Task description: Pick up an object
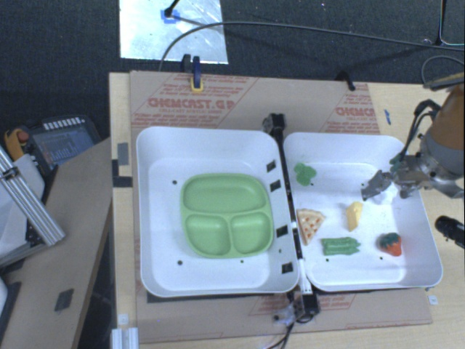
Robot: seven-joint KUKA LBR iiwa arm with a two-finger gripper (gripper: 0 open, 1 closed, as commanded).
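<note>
Where the table carries two white bins, the left bin holds a green divided tray. Right bin: waffle wedge, green bean-like piece, broccoli floret, yellow chunk, strawberry, all lying apart. Hand hovers over the right bin's upper right, above the yellow chunk; finger spread cannot be told.

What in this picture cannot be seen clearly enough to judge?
- Gripper, camera view: small and blurred, so open or shut is unclear.
- Arm: cut off by the right edge.
- Red and green toy: too small to identify.
- Pendant screen: text unreadable.
</note>
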